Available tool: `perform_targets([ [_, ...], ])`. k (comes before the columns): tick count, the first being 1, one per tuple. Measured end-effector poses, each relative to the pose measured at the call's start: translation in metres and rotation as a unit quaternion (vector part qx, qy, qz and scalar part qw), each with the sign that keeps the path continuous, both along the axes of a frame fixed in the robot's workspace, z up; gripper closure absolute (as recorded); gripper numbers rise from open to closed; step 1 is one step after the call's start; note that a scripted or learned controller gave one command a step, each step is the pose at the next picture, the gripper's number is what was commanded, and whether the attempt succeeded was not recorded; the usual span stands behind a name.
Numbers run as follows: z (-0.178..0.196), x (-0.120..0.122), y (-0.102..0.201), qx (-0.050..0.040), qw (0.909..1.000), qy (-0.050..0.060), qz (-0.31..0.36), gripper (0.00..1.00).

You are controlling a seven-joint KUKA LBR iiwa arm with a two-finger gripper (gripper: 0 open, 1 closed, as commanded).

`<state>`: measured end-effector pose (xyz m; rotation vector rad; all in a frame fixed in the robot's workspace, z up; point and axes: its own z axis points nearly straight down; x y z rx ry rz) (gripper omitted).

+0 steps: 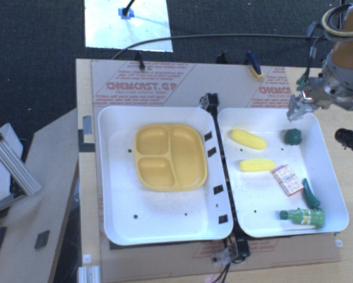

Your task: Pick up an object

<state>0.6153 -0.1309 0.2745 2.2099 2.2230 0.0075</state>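
My gripper (297,108) hangs over the far right corner of the right bin (336,184), just above and behind a dark green round object (293,137), with nothing visibly in it. Also in this bin are a yellow corn cob (248,138), a second yellow piece (257,165), a red and white packet (287,180), a teal handle-like item (310,194) and a green bottle (302,217) lying on its side near the front.
The left bin (114,205) holds a yellow compartment plate (169,157). A black clip strip (219,170) runs between the two bins. A blue clamp (254,65) sits on the board behind the right bin.
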Motion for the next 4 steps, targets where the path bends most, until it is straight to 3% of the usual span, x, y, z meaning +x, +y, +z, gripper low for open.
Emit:
perform_targets([
  [2,-0.020,-0.008,0.102,0.0012,1.0000,0.004,0.002,1.00],
  [4,-0.027,-0.039,0.205,0.0023,1.0000,0.004,0.003,1.00],
])
